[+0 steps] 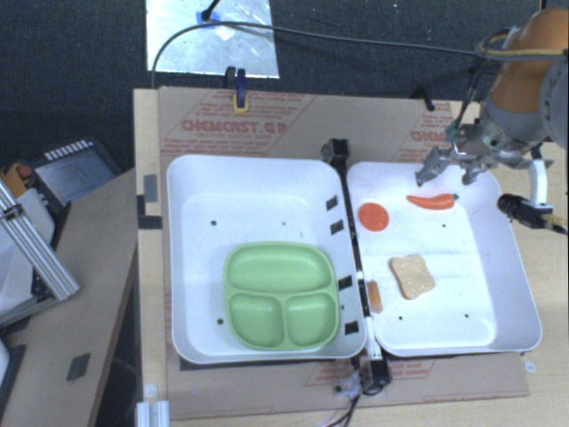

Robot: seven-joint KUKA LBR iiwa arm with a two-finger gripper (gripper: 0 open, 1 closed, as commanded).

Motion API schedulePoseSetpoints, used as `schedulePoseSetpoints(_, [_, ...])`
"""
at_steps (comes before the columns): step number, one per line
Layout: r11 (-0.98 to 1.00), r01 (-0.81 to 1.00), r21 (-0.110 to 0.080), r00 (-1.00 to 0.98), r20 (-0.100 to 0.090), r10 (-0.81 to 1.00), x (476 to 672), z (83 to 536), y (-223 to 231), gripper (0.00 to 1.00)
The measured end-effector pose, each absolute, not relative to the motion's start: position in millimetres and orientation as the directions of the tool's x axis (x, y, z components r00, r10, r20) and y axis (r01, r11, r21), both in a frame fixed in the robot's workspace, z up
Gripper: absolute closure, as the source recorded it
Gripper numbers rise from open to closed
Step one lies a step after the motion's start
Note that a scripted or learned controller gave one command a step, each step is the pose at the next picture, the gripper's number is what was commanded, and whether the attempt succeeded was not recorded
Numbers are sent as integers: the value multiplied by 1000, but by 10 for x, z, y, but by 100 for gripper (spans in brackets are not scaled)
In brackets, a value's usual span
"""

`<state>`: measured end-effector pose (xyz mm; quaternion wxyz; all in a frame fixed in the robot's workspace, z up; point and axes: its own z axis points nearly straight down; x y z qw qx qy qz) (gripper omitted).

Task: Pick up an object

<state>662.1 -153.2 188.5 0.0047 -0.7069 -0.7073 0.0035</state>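
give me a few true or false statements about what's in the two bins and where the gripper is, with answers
1. The green divided plate lies in the left bin. True.
2. The slice of bread lies on the green plate. False: it lies on the floor of the right bin.
3. The gripper is above the far end of the right bin, near the orange chili pepper. True.
4. The red round slice is in the left bin. False: it is in the right bin, near the divider.
5. The gripper holds the bread. False: the bread lies apart from it, nearer the front.
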Motion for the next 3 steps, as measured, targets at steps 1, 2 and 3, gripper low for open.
schedulePoseSetpoints(1, [3,1000,2,-3,0,1000,6652,1974,-1528,0])
schedulePoseSetpoints(2, [2,1000,-2,-2,0,1000,6642,1353,-1549,0])
schedulePoseSetpoints(3, [5,1000,10,-5,-5,1000,6679,911,-1556,0])
